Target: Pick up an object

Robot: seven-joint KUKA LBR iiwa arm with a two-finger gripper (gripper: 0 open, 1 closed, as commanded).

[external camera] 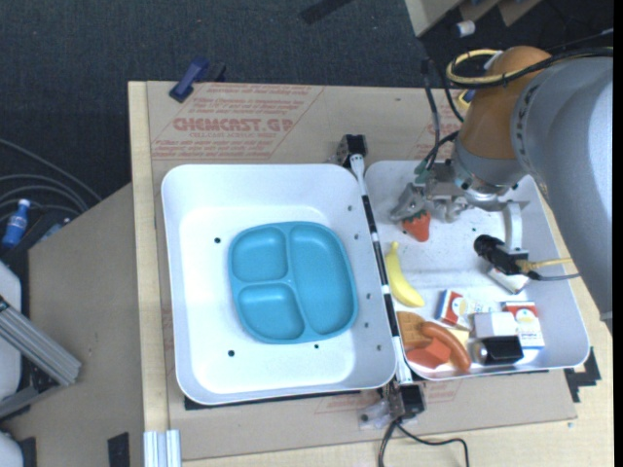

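Hovering hand [421, 210] over red object [419, 228]; banana [401, 280] near.

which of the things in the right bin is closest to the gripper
The small red-orange object, at the far end of the right bin right under the gripper. The banana lies further toward the near side.

Brown board [243, 115] under the bins: "CHEMCAST G P" printed in large red letters; a line of smaller red print runs above it and another below, both too small to read.
Small red-and-white cartons [453, 307] in right bin: printed faces, wording too small to read.
Other items: no legible text, numbers or signs.
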